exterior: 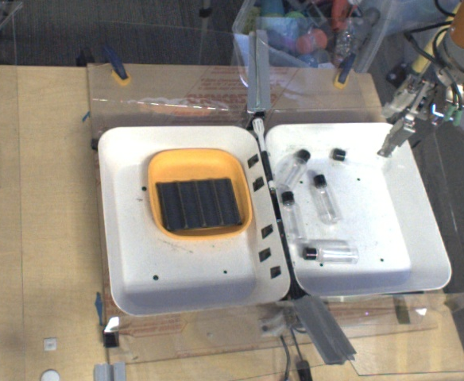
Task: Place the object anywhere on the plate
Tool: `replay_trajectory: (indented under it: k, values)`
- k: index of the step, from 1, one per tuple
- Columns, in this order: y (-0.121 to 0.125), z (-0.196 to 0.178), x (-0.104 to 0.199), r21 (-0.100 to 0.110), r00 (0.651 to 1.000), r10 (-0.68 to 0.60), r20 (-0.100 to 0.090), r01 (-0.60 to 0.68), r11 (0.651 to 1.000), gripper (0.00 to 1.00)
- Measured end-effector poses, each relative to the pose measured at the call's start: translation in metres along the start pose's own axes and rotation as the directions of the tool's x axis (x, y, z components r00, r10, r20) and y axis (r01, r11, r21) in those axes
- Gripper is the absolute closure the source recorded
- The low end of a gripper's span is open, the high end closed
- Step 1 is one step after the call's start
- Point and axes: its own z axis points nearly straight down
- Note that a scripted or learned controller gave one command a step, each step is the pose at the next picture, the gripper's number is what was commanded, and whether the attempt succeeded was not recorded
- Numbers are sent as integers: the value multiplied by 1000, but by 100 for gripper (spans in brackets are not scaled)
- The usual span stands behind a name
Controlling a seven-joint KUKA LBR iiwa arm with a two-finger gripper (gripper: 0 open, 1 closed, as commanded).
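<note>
An orange plate [233,167] sits in the left bin [129,236]. A dark ribbed rectangular block [199,203] lies flat on the plate and covers most of its middle. In the right bin [411,228] lie several clear vials with black caps: one near the divider [293,165], one in the middle [324,198], one toward the front [332,252]. A small black cap [338,155] lies apart at the back. My gripper [392,143] hangs above the right bin's back right corner, well away from the vials and the plate, with nothing visible in it.
A row of black clips [265,230] runs along the divider between the bins. A clear box of colourful items [311,14] stands behind the bins. Cables and the arm's wrist [454,46] crowd the upper right.
</note>
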Motion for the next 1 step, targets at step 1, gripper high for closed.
replay_trajectory:
  k: [1]
  values:
    - [-7, 26, -6, 0, 1000, 17, -6, -17, 1000, 0]
